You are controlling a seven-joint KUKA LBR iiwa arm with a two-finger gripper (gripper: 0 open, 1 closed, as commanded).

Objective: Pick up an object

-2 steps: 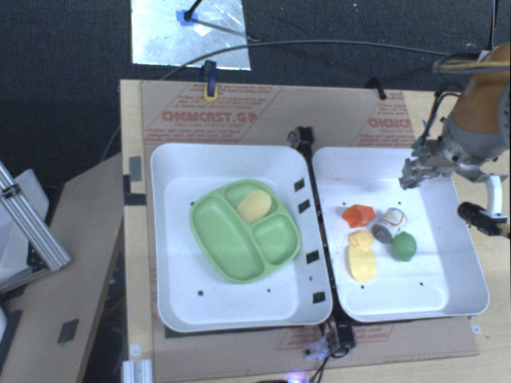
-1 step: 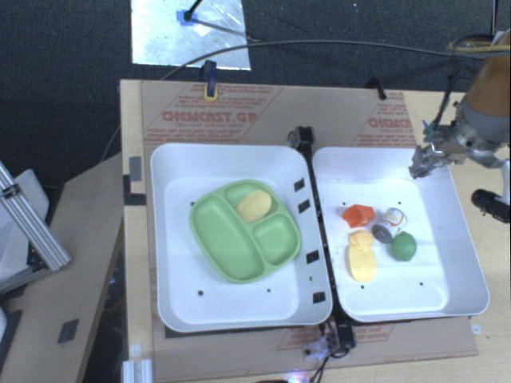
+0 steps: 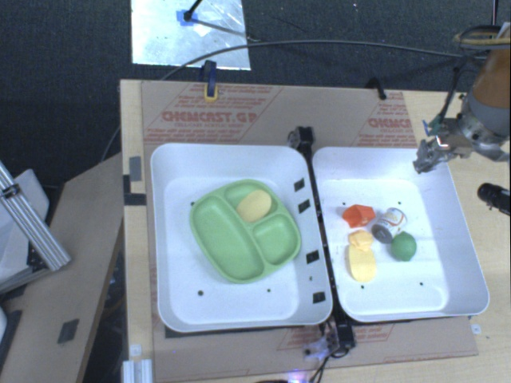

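The pickable objects lie clustered in the right bin (image 3: 455,214), toward its middle: an orange-red block (image 3: 358,214), a small grey and white round piece (image 3: 386,228) with a thin reddish loop just right of the block, a green ball (image 3: 404,246) just below and right of that piece, and a yellow banana-shaped toy (image 3: 362,259) below the block, its upper end near the block's lower edge. All four rest on the bin floor, with nothing gripping them

The hand (image 3: 425,159) hangs over the far right corner of the same bin, at about the rim, well apart from the cluster. It points down and to the left from the grey wrist, which enters from the right under the orange band at the top right. Whether it is open or closed cannot be told at this size and blur, and nothing is seen in its grasp

In the left bin (image 3: 172,214) sits a green divided plate (image 3: 231,242), turned at a slant, with a pale yellow lemon-like object (image 3: 255,206) in its upper compartment. Both bins rest side by side on a brown board on the counter (image 3: 479,337)
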